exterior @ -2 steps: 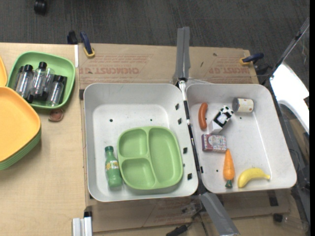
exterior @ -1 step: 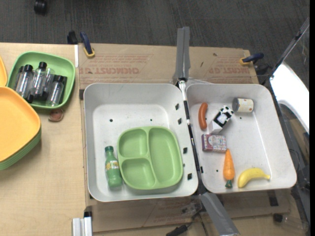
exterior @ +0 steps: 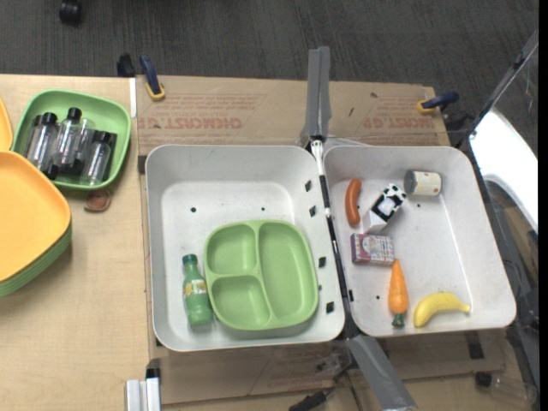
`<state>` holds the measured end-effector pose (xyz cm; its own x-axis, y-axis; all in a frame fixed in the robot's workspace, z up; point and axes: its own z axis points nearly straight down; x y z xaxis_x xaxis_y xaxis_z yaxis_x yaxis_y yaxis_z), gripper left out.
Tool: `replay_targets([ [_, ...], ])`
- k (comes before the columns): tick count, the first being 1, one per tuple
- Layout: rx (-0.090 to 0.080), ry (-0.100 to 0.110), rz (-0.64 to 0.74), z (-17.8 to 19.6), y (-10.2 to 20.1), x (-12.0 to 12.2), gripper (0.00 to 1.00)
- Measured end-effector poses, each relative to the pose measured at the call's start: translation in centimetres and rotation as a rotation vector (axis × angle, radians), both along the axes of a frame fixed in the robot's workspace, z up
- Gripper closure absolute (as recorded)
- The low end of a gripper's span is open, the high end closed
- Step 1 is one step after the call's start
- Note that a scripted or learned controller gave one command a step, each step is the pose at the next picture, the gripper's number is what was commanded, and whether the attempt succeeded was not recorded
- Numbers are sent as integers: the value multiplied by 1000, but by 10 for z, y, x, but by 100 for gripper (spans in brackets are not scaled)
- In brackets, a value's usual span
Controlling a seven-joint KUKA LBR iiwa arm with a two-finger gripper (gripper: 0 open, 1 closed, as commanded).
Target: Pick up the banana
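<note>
A yellow banana (exterior: 441, 308) lies on its side in the near right corner of the right-hand white bin (exterior: 467, 174), its curve close along the front wall and one end just beside an orange carrot (exterior: 397, 290) that points toward the same wall. Both seem to have settled in the bin's low corner, which would leave little room for fingers on the wall side, so a grasp would probably be easier across the banana's middle from above. Farther up the bin sit a small pink box (exterior: 372, 249), a black-and-white toy (exterior: 388, 204), a red sausage (exterior: 353, 201) and a short pale can (exterior: 423, 182) on its side, all well apart from the banana. The left bin (exterior: 171, 174) holds a green divided plate (exterior: 259, 274) with a green bottle (exterior: 196, 290) lying just beside it. With no fingers to be seen over the bins, the gripper's state cannot be told, and the pick looks not yet begun.
</note>
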<state>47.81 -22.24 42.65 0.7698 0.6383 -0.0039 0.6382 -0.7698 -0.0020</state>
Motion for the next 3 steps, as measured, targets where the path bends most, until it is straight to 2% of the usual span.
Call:
replay_targets([
  [1, -2, 0, -360, 14, 6, 0, 100],
  [3, -2, 0, -488, 14, 0, 10, 100],
])
